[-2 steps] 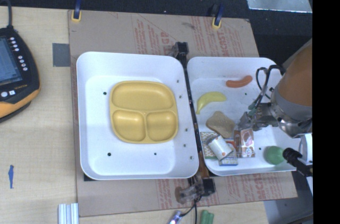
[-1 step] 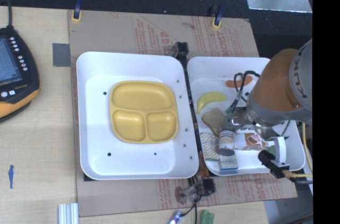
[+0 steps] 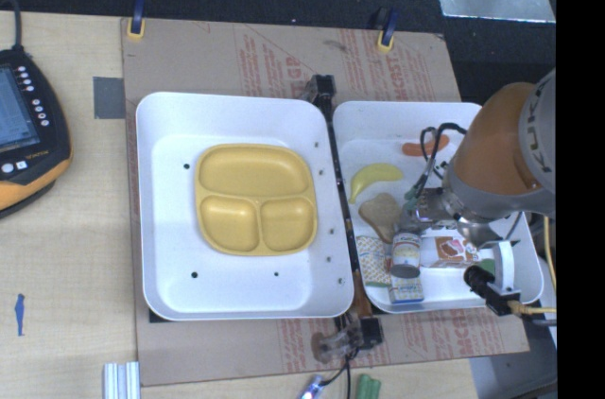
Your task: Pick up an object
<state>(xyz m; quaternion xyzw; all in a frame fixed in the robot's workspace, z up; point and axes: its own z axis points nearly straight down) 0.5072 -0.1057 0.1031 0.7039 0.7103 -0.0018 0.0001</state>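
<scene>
Small objects, the things to be picked from, all lie in the right bin, while the sweep from the left starts elsewhere. At the bench's left edge rests a black and orange teach pendant, and just right of it a grey patch of tape sits beside a cardboard sheet. Two blue clamps pin that sheet at its far edge. On the sheet the left bin holds a yellow divided plate, lying flat near the bin's middle with its large section toward the far edge. The two bins touch along their inner rims. In the right bin, near its left wall, a yellow banana curves above a tan flat piece, and a patterned packet lies toward the near left corner. Just right of that stands a small jar with a grey cap, with a blue box touching it at the near rim. An orange stick-like item lies toward the far edge, and a red and white packet lies right of the jar. The gripper hangs directly above the jar, between it and the tan piece; whether it is clenched, released or grasping the jar cannot be told. The arm covers the bin's right side.
</scene>
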